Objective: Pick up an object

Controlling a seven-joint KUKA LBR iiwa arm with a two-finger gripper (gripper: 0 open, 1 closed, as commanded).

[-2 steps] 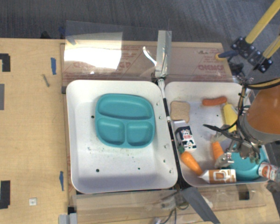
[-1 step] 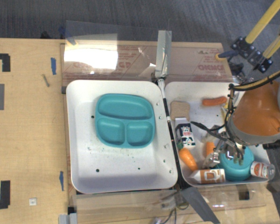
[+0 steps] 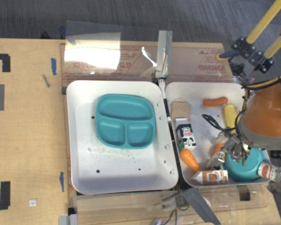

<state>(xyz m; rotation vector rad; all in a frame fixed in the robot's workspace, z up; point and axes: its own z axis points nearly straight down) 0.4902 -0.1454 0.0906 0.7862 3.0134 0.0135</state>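
My two-finger claw [image 3: 234, 150], whose spread I cannot tell, hangs just over a round teal plastic bowl [image 3: 243, 167] in the right shallow white bin [image 3: 196, 90], beside the left white bin [image 3: 79, 125], both on a pale wooden bench [image 3: 23, 139] above grey carpet [image 3: 131, 6].

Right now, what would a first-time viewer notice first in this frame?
The teal divided plate, alone in the middle of the left bin. Then the clutter in the right bin: a carrot, sausage, yellow corn and a teal cup under the gripper by the orange band.
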